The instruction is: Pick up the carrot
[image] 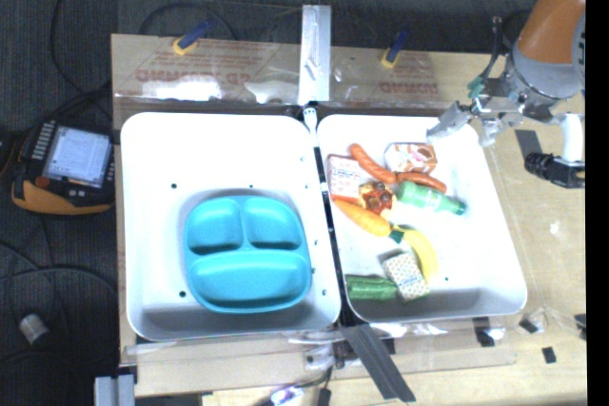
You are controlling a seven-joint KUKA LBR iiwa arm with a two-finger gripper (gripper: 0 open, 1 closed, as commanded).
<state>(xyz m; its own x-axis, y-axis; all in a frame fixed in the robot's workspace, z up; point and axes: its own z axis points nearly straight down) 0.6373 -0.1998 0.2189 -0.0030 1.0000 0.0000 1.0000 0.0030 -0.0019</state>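
The gripper (455, 122) is seen at the two o'clock corner of the right bin (495, 233), hung over the bin's far rim at the end of the grey arm with its orange band (552, 24). Whether its fingers are parted or closed cannot be told from this slant, and nothing is seen held between them.

The carrot (363, 217) is found in the right bin, lying at a slant near the bin's nine o'clock wall, well apart from the gripper. At the carrot's four o'clock end a banana (420, 250) is laid just beside it. A green bottle (428, 199) is placed at the carrot's two o'clock, and a red sausage (371, 164) at its twelve o'clock. A green cucumber (370, 287) is set at the bin's six o'clock edge, beside a small checked box (405, 274).

In the left bin (152, 204) a blue divided plate (247, 250) is seated toward six o'clock.
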